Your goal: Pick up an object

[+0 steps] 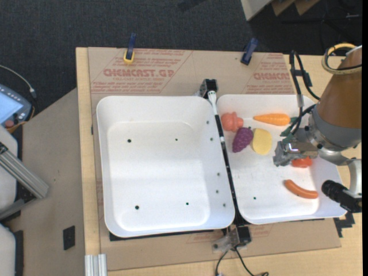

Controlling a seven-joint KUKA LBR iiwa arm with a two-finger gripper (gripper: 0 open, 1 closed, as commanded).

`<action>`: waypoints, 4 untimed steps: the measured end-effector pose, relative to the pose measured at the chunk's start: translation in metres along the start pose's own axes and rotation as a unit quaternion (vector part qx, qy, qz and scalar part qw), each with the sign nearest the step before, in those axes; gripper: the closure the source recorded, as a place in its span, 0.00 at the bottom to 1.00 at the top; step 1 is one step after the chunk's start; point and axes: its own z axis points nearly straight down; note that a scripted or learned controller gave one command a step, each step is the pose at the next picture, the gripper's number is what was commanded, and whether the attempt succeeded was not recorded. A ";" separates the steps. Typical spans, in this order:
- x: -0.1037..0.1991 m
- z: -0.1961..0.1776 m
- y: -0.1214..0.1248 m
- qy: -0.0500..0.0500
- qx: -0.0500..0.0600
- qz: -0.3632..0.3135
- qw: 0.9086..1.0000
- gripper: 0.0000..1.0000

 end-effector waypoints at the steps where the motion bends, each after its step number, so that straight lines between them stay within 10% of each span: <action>1: 0.090 -0.130 -0.010 0.000 -0.013 -0.007 1.000 1.00; 2: 0.085 -0.123 -0.011 -0.001 -0.006 -0.002 1.000 0.00; 3: 0.105 -0.022 0.060 -0.001 -0.003 -0.003 1.000 0.00; 4: 0.104 -0.038 0.058 -0.002 -0.007 -0.002 1.000 1.00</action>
